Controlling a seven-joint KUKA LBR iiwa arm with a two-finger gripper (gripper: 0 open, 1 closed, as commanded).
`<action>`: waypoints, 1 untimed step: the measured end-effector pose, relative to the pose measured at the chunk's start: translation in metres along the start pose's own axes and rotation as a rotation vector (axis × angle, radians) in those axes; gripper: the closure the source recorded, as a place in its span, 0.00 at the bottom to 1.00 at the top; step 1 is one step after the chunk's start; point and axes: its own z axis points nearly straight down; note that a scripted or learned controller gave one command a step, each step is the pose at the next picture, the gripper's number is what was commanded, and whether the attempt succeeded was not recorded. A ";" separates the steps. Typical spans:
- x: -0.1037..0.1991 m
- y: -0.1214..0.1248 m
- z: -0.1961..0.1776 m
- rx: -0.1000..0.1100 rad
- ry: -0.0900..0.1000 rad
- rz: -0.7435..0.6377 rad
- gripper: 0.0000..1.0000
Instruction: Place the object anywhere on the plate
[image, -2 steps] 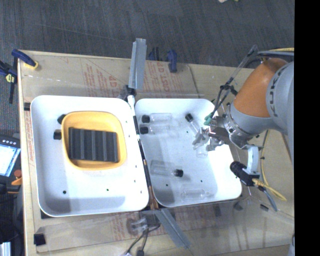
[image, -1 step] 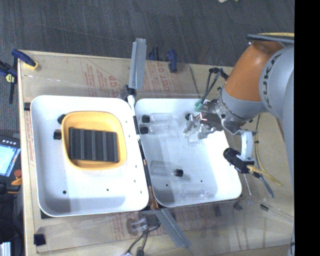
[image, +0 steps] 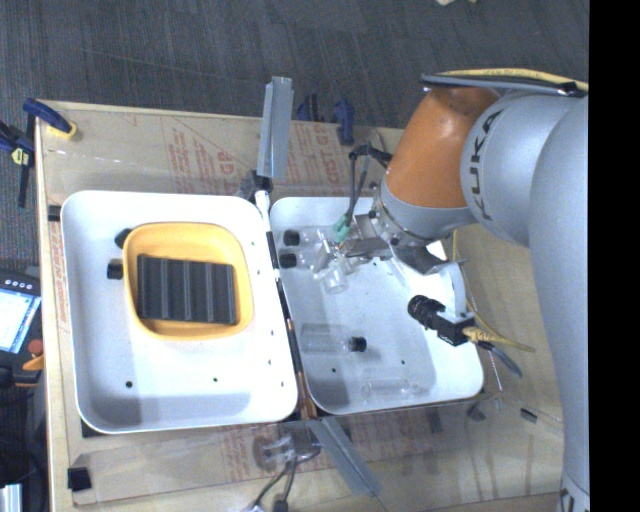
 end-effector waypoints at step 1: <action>0.065 0.048 0.027 -0.002 -0.002 -0.105 1.00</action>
